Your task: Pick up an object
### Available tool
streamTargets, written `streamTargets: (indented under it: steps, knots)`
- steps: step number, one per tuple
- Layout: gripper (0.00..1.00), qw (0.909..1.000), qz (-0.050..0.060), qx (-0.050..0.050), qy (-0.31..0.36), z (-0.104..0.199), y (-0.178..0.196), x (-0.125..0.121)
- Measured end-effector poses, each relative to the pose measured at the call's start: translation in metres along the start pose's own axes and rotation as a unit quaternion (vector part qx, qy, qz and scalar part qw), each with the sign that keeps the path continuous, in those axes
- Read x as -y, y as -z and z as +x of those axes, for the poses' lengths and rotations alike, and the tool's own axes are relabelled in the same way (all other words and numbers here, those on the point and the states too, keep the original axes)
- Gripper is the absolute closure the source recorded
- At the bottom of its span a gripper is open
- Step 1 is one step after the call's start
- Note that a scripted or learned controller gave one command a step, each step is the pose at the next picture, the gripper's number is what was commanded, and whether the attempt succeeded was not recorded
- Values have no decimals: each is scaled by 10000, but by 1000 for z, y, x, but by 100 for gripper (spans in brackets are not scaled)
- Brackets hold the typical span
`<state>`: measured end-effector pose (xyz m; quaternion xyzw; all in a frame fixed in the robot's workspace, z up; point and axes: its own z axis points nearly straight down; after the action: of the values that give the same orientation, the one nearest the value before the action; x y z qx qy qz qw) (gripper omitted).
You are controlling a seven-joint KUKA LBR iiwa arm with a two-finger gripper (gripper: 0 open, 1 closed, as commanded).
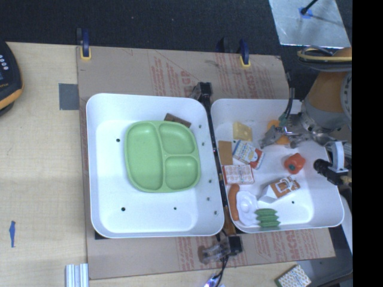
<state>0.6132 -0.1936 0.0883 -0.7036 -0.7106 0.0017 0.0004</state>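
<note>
Bench with two white bins; gripper (276, 135) over right bin (323, 217), grip state indiscernible. Best descent: centre squarely on one isolated item, e.g. orange object (294, 162)

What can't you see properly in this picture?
- Gripper: in the camera view its fingers are too small and blurred to tell open from shut.
- Brown thing: the green plate covers most of it.
- Small packets in the right bin: their print is too small to read.
- Arm: cut off by the right edge.
</note>
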Motion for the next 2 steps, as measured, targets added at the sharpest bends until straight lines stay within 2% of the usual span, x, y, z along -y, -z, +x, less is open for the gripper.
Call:
streamTargets:
  steps: [1, 2]
  knots:
    - [0, 10000, -23, -5, -20, -2, 5, -40]
    - [100, 10000, 1, -4, -7, -2, 15, -38]
